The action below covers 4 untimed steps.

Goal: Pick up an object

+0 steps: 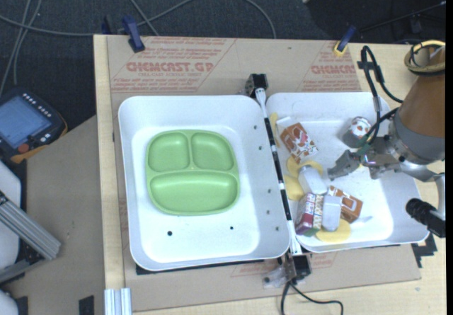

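Note:
The right bin [396, 225] holds a cluster of objects. An orange and white snack packet [297, 140] lies at its back left. Below that sit a yellow banana [298, 167] and a white rounded piece [312, 180]. Toward the front are a red box [309, 213], a white and grey carton [330, 212] and a brown packet [348, 202]. A small shiny ball [359, 127] rests near the back. My gripper [345, 163] hangs low over the bin's middle, just right of the banana and above the brown packet. Nothing shows in its grasp.
A green divided plate [191, 172] lies in the left bin [134, 236]. A ridge with black clips [272, 158] separates the two bins. The arm's grey body [421, 129] covers the right bin's far right side. Cables [371, 73] trail by the back right corner.

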Each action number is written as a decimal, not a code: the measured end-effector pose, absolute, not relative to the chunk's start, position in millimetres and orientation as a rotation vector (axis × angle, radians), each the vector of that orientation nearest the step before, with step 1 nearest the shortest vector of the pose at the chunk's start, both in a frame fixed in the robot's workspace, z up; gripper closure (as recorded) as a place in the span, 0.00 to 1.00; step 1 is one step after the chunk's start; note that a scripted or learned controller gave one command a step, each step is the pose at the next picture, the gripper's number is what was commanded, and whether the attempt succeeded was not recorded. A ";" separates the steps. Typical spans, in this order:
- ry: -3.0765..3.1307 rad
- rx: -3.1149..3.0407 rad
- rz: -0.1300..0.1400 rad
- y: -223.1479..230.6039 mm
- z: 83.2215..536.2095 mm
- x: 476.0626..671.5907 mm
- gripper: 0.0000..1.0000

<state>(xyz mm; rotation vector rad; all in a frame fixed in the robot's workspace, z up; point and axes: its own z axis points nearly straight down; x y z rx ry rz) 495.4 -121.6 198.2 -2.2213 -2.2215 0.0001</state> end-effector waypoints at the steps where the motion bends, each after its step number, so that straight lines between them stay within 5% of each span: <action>1: -2.220 -2.220 0.001 -106.9 105.7 549.1 0.00; 2: -2.222 -2.219 0.000 -92.0 84.9 615.3 0.00; 3: -2.190 -2.166 0.057 -129.0 81.0 649.7 0.00; 4: -2.194 -2.167 0.057 -128.6 91.2 650.2 1.00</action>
